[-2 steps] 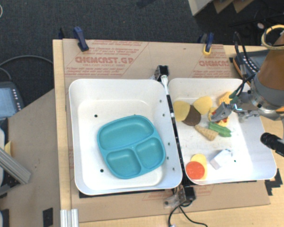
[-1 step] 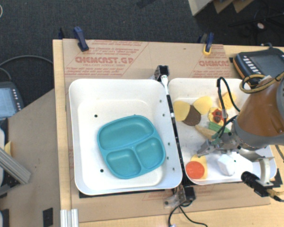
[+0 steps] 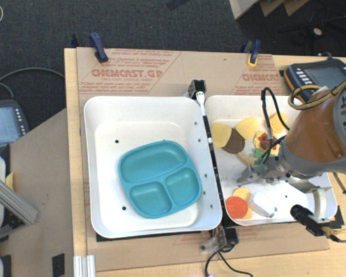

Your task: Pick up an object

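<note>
Where the grey arm with its orange band (image 3: 318,133) bends down into the right-hand shallow white bin (image 3: 311,217), the two-finger gripper (image 3: 259,169) hangs low among a cluster of small toy objects, and from where I stand I cannot tell whether it is clenched, released or grasping anything, since the wrist covers most of it. The arm comes in from the right edge, its bulky orange-brown section tilted over the bin's right half, with a black cable (image 3: 269,111) looping up from the wrist. Just beside the gripper, toward the bin's upper left, lies a pale yellow and brown rounded toy (image 3: 226,138), and next to that a yellow block-like piece (image 3: 247,126). Small green and red bits (image 3: 259,145) sit right against the gripper. Nearer the front wall rests an orange-red round object (image 3: 237,207), touching a white blocky piece (image 3: 264,203). Beyond the divider, the left-hand white bin (image 3: 104,126) holds a teal plastic plate with three compartments (image 3: 159,178), lying flat and well apart from the arm. Both bins sit on a brown cardboard-covered bench (image 3: 132,71), with blue clamps (image 3: 97,47) at its far edge.
</note>
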